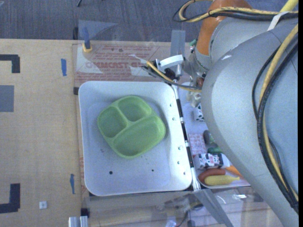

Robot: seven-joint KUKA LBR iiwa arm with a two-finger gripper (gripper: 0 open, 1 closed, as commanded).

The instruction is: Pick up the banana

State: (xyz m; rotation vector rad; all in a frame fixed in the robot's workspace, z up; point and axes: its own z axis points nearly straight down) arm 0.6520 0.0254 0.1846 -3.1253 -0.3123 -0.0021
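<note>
Banana (222, 179) lies in the right bin, at its near edge, lengthwise across the bin and close to the rim (187, 141) shared by the two bins. An orange-red piece (215, 172) lies just beside it on the far side, apparently touching along its length; I cannot identify it. A black-and-white carton (209, 160) sits just beyond that, with a dark item (208, 137) farther up the bin. The left bin (94, 174) carries a green divided plate (131, 126), well apart from the banana. My arm (251, 103) crosses the right bin and covers most of it from this angle. My pincer: I cannot tell its state, whether released or clenched, nor whether it touches anything; nothing seen here lets me record a grasp. I judge the approach step as not yet completed. Risks from here, as I judge them: first, crowding. With the orange-red piece pressed against the banana, a descent slightly off would catch both, or only the neighbour. Second, the bin wall. The banana sits near the front wall and the corner by the shared rim, so one side of the pincer could land on the wall and stop short. Third, a rounded, smooth peel may roll or slip out under an off-centre squeeze. Fourth, my own arm hides the bin, so I cannot confirm what else lies beneath it.
</note>
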